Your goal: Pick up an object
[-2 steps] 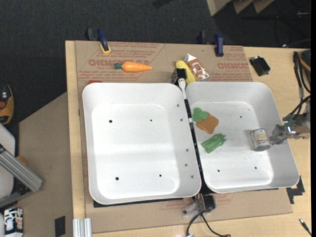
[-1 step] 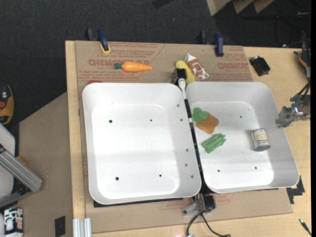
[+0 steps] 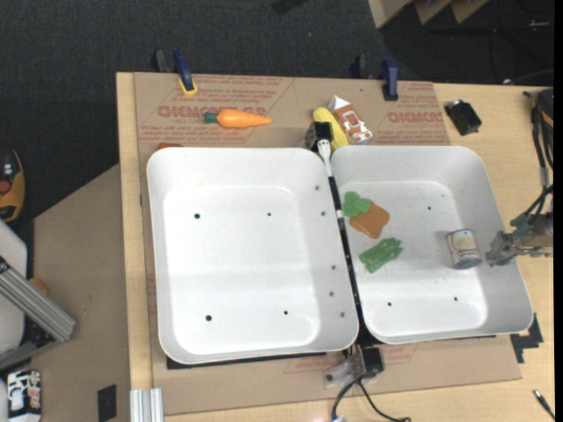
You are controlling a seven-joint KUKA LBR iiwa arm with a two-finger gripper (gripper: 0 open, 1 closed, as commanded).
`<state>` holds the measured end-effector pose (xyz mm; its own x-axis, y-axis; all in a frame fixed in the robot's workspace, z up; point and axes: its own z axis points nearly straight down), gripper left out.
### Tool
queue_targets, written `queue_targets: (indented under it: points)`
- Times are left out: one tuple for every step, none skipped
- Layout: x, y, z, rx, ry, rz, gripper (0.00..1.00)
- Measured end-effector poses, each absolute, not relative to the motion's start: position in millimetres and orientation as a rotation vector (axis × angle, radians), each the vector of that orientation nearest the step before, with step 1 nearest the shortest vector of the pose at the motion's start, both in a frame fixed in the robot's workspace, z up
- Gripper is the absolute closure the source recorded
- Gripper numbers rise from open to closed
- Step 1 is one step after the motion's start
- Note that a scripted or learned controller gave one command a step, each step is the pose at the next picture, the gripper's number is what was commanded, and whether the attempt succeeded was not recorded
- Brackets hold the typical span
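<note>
- Can: small silvery cylinder lying on its side, with a pale label band, on the floor of the right bin, near its right wall.
- Gripper: at the right wall, just beside the can; whether it is open or closed cannot be told.
- Green pieces and orange piece: near the bin's left side, well apart from the can.
- Carrot: on the bench behind the left bin.

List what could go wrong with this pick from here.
1. The small can lies on its side next to the gripper, so it may roll away when touched.
2. It sits near the right bin's sloped wall, which could crowd the approach.
3. The green pieces and the orange piece lie close together, so a grasp there may nudge a neighbour.
</note>
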<state>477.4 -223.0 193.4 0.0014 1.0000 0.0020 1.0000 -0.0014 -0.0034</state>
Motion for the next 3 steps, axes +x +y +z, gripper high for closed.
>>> queue_targets:
  points:
    - [500.5,-224,177,-2.222,-2.225,0.0,1.0]
    - [483.1,-223,142,-2.219,-2.218,0.002,1.0]
    - [492.9,-225,247,-2.228,-2.232,-0.007,1.0]
